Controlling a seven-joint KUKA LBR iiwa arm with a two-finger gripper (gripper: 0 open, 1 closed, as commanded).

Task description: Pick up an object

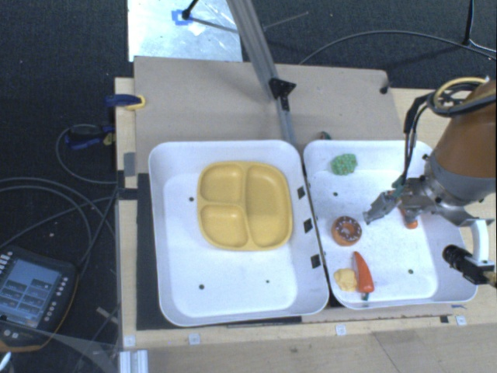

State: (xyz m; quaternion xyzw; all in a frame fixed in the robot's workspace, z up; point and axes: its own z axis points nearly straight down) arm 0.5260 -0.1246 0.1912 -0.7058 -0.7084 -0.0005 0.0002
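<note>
**End effector low over the right bin, nothing seen in its grasp**

The counter (256, 103) carried two white bins. The left bin (233, 290) held a yellow divided plate (245, 205) near its centre. The right bin (404, 274) held the candidate objects: a green lump (344, 164) near its far edge, a donut (347, 230) by its left wall, an orange carrot-like piece (363, 274) and a small yellow piece (345, 279) toward its near left corner.

The end effector (396, 208) hung over the middle of the right bin; whether it was released or clenched could not be told. A small orange item (410, 224) lay just beside it, partly hidden.

A descent might have clipped that item or pushed it aside. The bin's centre and near right corner offered open floor; the walls crowded the donut and carrot.
</note>
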